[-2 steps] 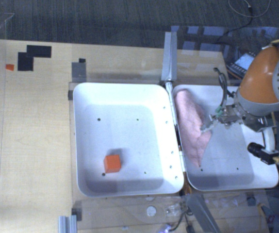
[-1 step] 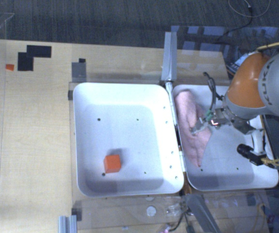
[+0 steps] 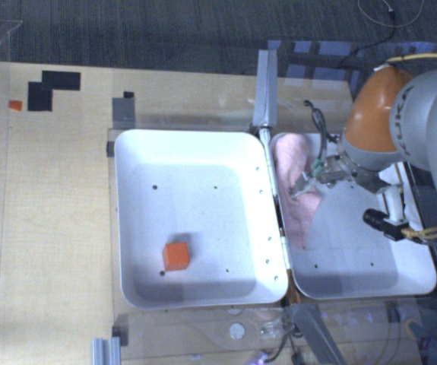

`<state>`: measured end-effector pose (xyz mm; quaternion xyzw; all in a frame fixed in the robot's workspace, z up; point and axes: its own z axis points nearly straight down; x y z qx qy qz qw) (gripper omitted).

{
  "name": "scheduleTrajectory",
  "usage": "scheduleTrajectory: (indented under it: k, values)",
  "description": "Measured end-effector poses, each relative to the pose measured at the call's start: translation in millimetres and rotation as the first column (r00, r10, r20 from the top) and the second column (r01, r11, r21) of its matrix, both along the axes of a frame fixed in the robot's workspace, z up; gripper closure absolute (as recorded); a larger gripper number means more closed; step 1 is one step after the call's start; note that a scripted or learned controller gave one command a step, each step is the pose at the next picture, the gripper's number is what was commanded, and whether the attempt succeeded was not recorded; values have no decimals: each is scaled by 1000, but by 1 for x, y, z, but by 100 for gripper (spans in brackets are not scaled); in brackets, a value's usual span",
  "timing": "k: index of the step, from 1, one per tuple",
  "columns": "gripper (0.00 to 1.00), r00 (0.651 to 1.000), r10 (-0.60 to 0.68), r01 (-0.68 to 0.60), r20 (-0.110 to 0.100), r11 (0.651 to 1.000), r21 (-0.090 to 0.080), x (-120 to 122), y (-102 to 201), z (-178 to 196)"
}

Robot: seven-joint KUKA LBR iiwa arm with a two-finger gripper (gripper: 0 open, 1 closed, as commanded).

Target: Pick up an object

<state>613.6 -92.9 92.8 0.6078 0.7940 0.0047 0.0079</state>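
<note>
Pale wooden bench (image 3: pixel 51 226) spread under everything, bearing the two shallow white plastic bins pushed side by side, presumably so that things can be shifted from one to the other. Left white bin (image 3: pixel 195 158) taken here as the landmark: touching its right edge, the right white bin (image 3: pixel 370 272). Over that right bin, reaching in from the far side away from the landmark, the grey arm with the orange band (image 3: pixel 378 120), bent low, probably for a grasp. Just right of the landmark's right wall, a soft pink cloth (image 3: pixel 292 175) lying crumpled along that side of the right bin. At the cloth's right edge, the two-finger gripper (image 3: pixel 309 182); spread of the tool too small and blurred to tell, cloth not visibly between it. Inside the landmark, near its lower left corner, a small orange cube (image 3: pixel 176 256), well apart from the tool
</note>
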Motion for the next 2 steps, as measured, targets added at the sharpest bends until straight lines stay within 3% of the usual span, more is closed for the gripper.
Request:
scheduleTrajectory:
  k: [1, 2]
  values:
    - [100, 1000, 2, -2, 6, 1000, 3, 2, 2, 13]
    - [100, 1000, -14, 14, -9, 1000, 1, 23, 37, 108]
